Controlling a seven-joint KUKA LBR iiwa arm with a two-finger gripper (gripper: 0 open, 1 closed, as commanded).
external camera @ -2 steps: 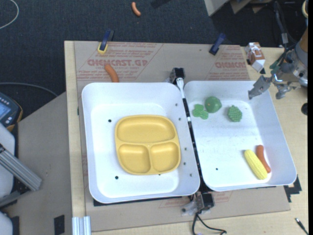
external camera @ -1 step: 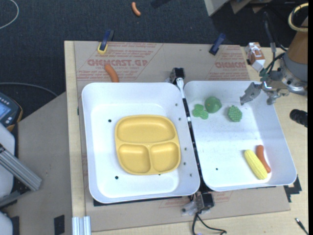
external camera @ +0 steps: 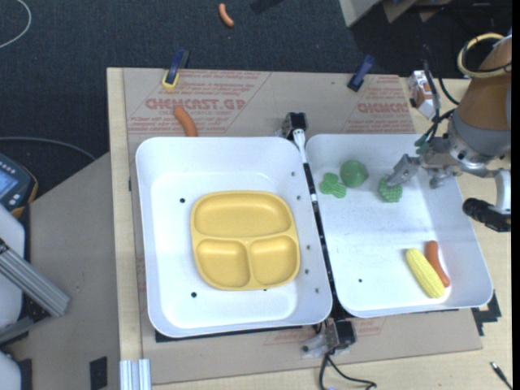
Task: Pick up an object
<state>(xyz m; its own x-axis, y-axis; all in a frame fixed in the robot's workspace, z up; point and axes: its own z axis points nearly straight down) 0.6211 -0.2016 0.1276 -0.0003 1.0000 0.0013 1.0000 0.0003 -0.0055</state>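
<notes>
Green toy pieces [external camera: 391,191] are lying in the right bin [external camera: 382,242] beside your gripper [external camera: 418,171], which is spreading open, empty (one finger touching); closing could nudge them aside.

We see a yellow tray [external camera: 244,240] in a white bin [external camera: 154,218]; a second white bin [external camera: 366,291] holds three green pieces [external camera: 353,173], yellow corn [external camera: 425,272] and an orange sausage [external camera: 436,262] (red lettering marks the tan board [external camera: 244,96]).

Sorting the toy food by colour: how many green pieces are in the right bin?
3. One near the bin's left wall, a rounder one just right of it, and one at the gripper.
</notes>
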